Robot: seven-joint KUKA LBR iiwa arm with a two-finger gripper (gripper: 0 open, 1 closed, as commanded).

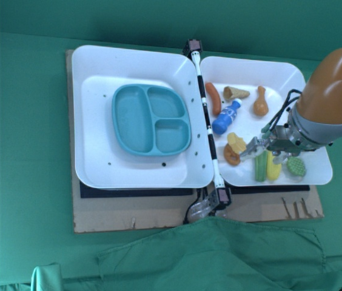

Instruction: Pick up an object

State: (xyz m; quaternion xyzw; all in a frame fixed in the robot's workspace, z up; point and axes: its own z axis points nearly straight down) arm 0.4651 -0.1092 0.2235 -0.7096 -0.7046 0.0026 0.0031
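Green toy cucumber lies in right white bin, touching yellow toy corn cob. Two-finger metal gripper hovers just above its top end; open/closed — can't tell.

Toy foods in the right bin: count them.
8, perhaps more under the arm: sausage, cone, drumstick, blue bottle, yellow piece, orange piece, green-and-yellow corn, green round piece.

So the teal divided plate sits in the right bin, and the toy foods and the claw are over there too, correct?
Not quite. The camera view shows the teal divided plate in the left bin. The toy foods, such as the blue bottle, and the claw are in the right bin.
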